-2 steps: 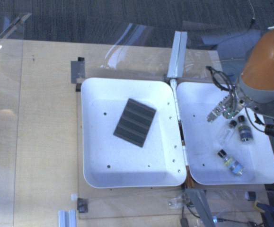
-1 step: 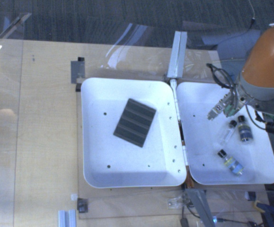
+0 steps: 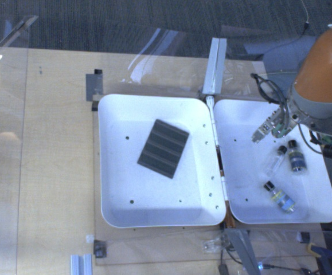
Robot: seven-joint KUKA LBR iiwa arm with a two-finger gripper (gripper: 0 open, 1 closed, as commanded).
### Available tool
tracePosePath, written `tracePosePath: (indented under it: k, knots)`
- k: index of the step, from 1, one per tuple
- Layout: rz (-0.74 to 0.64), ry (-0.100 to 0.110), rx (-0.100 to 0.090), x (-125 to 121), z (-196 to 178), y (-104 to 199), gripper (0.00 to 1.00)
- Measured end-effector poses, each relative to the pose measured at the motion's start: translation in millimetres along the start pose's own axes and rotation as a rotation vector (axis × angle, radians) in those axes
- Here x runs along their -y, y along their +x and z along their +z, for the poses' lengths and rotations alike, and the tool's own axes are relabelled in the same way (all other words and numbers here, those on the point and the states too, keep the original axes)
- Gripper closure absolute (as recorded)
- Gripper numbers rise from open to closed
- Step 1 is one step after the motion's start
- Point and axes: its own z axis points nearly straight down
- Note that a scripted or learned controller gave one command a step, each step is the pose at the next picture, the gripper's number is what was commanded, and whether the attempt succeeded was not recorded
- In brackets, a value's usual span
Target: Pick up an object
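Nearest us, a small bottle (image 3: 280,197) lay in the right bin (image 3: 240,171), a second bottle (image 3: 295,158) just beyond it. Our gripper (image 3: 267,129) hovered above both; whether it was open, we could not tell. We saw a dark ridged pad (image 3: 163,148) in the left bin (image 3: 120,199).

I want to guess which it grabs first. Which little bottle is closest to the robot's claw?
The small bottle farther up the right bin, just below the gripper. The other bottle lies nearer the bin's bottom edge.
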Motion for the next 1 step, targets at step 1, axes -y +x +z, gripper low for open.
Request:
tracePosePath:
  k: [1]
  knots:
    - [-0.005, -0.003, 0.002, -3.1, -7.9, -1.3, 1.00]
